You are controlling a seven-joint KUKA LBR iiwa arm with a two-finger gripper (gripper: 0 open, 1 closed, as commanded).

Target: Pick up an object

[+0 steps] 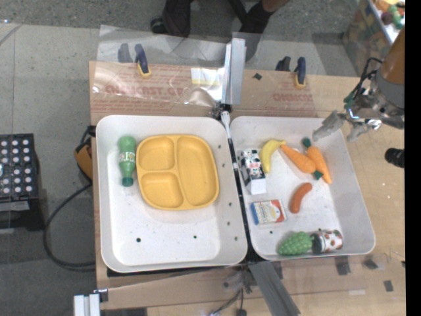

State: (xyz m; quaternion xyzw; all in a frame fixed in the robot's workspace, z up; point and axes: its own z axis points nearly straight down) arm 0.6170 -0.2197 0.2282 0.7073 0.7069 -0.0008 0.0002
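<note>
Yellow three-compartment plastic tray (177, 172) lies in smooth white left bin (112, 242).

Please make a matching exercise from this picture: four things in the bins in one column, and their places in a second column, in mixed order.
Things:
1. green bottle
2. banana
3. sausage
4. green grapes

Places:
A. near the front edge of the right bin
B. in the left bin, just left of the yellow tray
C. right bin, left of the two carrots
D. middle of the right bin, below the carrots

Pairs: 1-B, 2-C, 3-D, 4-A
</note>
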